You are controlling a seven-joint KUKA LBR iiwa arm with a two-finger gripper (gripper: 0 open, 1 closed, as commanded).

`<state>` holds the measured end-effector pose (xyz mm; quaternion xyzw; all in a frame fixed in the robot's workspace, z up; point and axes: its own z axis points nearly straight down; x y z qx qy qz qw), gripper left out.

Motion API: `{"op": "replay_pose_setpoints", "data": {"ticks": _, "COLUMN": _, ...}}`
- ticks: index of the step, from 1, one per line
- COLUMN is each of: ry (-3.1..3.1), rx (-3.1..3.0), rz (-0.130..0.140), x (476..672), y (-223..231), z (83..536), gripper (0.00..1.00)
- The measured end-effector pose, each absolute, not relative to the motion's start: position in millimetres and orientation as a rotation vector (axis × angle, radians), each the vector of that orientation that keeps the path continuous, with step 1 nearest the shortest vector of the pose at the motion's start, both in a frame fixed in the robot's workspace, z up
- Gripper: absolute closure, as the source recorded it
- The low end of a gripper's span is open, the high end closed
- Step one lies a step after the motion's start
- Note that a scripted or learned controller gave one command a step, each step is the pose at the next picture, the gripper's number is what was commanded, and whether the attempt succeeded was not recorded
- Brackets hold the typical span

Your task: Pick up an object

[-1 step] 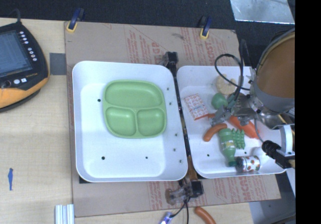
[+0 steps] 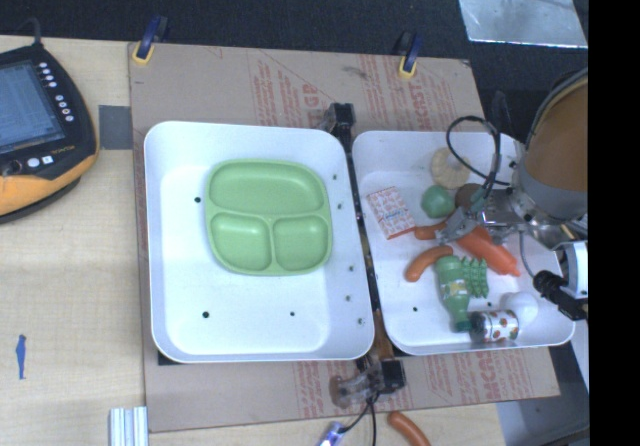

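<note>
We look down on two shallow white bins set side by side on a brown cardboard sheet [image 2: 300, 84]. The left white bin [image 2: 180, 284] carries a pale green three-compartment plastic plate [image 2: 268, 215]. The right white bin [image 2: 400, 324] holds the clutter from which one item must be taken: an orange carrot-shaped toy [image 2: 488, 250], an orange sausage-shaped toy [image 2: 428, 262], a small green ball [image 2: 436, 201], a green plastic bottle [image 2: 459, 286], a small printed can lying on its side [image 2: 493, 327], a red-patterned paper packet [image 2: 389, 211] and a pale round disc [image 2: 449, 166].

The grey arm with its orange band [image 2: 560, 149] reaches in over the right bin, and its two-finger gripper [image 2: 470, 219] sits low among the items, just beside the green ball and at the upper end of the carrot-shaped toy. We cannot tell from this view whether the jaws stand open or closed, nor whether anything lies between them.

We judge the task to be at the grasp stage: every object rests in the bin, nothing is visibly raised, and the closing and lifting are left to do.
</note>
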<state>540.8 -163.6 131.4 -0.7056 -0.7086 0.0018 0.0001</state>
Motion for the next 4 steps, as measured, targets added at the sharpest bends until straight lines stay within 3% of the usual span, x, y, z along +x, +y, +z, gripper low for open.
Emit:
{"op": "replay_pose_setpoints", "data": {"ticks": 1, "ry": -2.233, "rx": -2.216, "rz": 0.000, "x": 597.6, "y": -183.5, "z": 94.1, "gripper": 0.00}}
{"op": "replay_pose_setpoints", "data": {"ticks": 2, "ry": -2.237, "rx": -2.214, "rz": 0.004, "x": 597.7, "y": -185.1, "z": 105.0, "gripper": 1.00}}
{"op": "replay_pose_setpoints", "data": {"ticks": 3, "ry": -2.225, "rx": -2.215, "rz": 0.002, "x": 602.3, "y": -120.5, "z": 193.5, "gripper": 1.00}}
{"op": "replay_pose_setpoints", "data": {"ticks": 4, "ry": -2.228, "rx": -2.212, "rz": 0.006, "x": 567.4, "y": -56.4, "z": 200.1, "gripper": 1.00}}
